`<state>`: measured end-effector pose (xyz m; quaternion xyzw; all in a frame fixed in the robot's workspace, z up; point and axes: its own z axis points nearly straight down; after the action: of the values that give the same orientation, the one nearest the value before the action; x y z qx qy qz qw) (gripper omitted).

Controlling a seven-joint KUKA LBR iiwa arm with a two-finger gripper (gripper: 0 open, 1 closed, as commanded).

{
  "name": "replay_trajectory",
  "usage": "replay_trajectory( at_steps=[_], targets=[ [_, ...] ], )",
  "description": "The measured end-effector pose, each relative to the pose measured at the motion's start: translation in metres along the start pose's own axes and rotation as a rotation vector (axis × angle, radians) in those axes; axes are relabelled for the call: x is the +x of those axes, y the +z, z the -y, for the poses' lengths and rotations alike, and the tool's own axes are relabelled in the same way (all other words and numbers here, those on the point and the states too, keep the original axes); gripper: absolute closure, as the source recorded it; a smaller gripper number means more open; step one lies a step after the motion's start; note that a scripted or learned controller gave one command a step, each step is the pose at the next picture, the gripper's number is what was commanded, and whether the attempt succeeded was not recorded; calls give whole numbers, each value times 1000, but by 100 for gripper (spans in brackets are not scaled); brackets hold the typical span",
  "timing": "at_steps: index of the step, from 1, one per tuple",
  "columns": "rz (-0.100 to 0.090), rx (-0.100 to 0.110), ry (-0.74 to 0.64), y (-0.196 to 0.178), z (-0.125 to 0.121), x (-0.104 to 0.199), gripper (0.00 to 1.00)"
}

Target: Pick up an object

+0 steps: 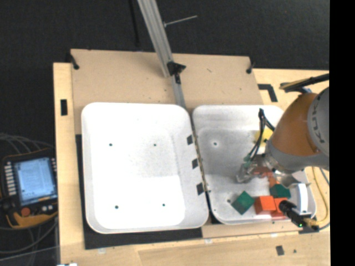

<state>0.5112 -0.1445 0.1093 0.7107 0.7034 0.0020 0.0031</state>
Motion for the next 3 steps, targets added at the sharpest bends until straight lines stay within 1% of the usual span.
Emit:
replay_trajectory(
  at_steps=[3],
  targets=[
    [0, 0, -14, -129, -10, -7, 100]
  ],
)
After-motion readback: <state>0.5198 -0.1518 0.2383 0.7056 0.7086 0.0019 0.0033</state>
